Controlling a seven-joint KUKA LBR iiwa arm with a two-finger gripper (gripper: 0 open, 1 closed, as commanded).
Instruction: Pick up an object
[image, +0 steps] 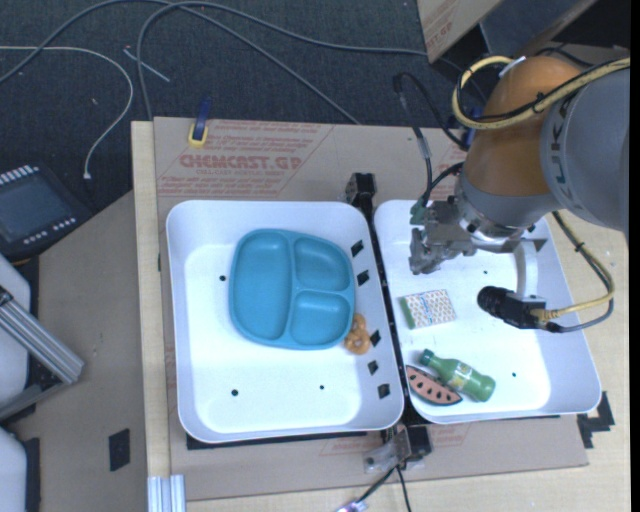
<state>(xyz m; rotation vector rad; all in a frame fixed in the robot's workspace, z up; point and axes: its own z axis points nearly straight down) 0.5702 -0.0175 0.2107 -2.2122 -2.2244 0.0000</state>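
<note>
My gripper (428, 258) hangs over the back left part of the right bin (535, 375), pointing down, with nothing visibly held. Just in front of it a small patterned packet (428, 308) lies flat on the bin floor. Nearer the front edge lie a green bottle (462, 377) on its side and a red watermelon-slice toy (430, 388), touching each other. In the left bin (192, 330) a blue divided plate (290, 290) sits in the middle. A small tan lump (358, 338) rests by the plate's right rim.
The divider between the two bins (375, 300) runs just left of the gripper. A cardboard sheet (240, 155) lies under the bins at the back. Loose cables (100, 60) trail on the dark floor beyond.
</note>
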